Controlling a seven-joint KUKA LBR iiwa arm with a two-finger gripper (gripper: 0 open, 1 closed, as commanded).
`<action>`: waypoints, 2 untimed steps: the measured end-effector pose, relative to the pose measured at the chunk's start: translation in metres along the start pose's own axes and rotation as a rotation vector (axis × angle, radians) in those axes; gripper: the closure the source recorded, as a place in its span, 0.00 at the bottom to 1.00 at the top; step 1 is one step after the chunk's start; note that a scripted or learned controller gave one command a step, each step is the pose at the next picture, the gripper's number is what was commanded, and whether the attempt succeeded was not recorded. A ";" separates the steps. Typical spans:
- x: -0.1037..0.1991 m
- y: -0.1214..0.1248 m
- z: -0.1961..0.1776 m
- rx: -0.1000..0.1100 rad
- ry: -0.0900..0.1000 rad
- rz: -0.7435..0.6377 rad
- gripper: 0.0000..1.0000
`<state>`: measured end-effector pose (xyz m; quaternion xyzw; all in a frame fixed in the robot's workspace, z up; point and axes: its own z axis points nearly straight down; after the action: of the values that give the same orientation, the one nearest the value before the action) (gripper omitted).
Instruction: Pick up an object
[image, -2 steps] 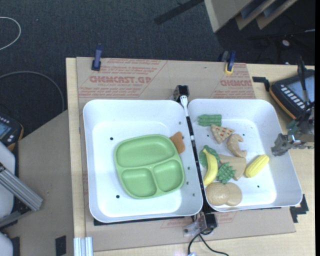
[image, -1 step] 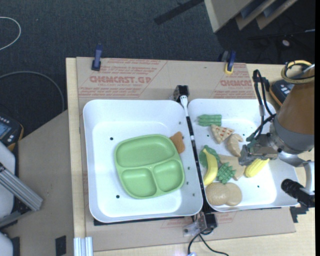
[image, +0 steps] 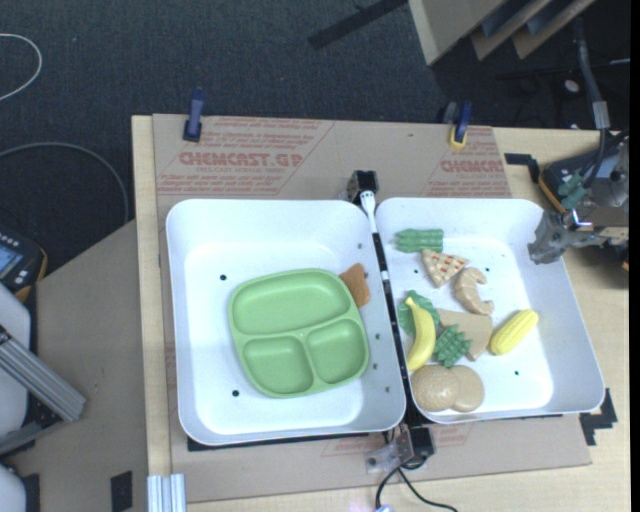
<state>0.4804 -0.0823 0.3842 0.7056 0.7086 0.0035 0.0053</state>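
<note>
my gripper (image: 552, 240) sits at the right rim of the right bin (image: 560, 390), outside the pile. i cannot tell how it is set from this angle; nothing is in its grasp.

the candidates all lie in the right bin: a green piece (image: 419, 240) near the top, a pizza slice (image: 441, 267) just below it, a tan curved piece (image: 471, 290), a corn cob (image: 513, 331) off to the right on its own, a banana (image: 421, 335) lying over green leafy pieces (image: 450, 346), and two round tan discs (image: 447, 389) at the bottom edge. the left bin (image: 200, 260) bears a green divided plate (image: 297, 330) and a small brown piece (image: 355, 284) beside it.

risks, as i judge them: the banana cluster is packed touching, so a descent there may land on two things and pinch neither. the discs are flat and close to the wall; a grasp could skid off them. the corn cob is rounded and may roll out of a closing grip, though it stands apart, so it looks the safest aim.
</note>
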 end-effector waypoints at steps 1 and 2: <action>0.056 -0.002 0.094 0.014 0.004 0.002 1.00; 0.117 -0.002 0.098 0.015 0.003 0.002 1.00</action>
<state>0.4790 0.0346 0.2863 0.7064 0.7078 -0.0007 -0.0012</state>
